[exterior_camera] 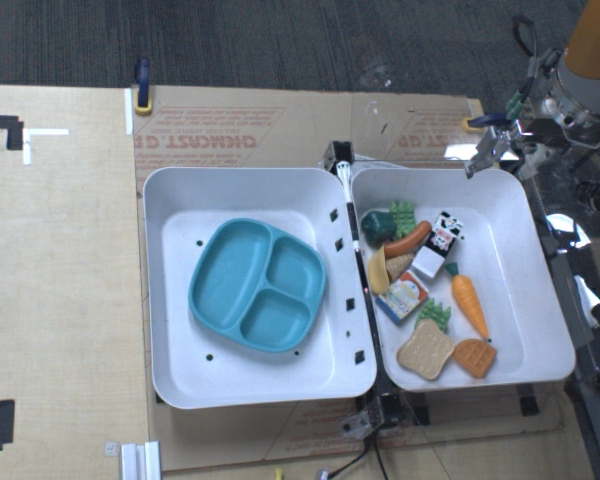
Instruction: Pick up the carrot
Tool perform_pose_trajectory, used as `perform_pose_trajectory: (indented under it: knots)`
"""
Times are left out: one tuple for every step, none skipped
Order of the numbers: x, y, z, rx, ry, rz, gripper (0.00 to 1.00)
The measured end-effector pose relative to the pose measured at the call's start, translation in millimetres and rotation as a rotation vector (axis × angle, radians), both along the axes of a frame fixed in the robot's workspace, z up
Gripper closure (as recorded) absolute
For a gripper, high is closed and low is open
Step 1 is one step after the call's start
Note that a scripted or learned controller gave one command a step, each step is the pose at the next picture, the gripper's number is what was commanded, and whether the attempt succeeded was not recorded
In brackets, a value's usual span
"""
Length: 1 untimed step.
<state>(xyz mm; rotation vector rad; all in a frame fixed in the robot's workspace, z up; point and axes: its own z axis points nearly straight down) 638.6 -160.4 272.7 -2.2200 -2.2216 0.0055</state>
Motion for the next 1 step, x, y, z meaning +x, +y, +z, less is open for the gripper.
perform_pose_trajectory:
  knots:
    - [-92.7,-21.5,-88.0,0.000,0.000,-0.006,0.00]
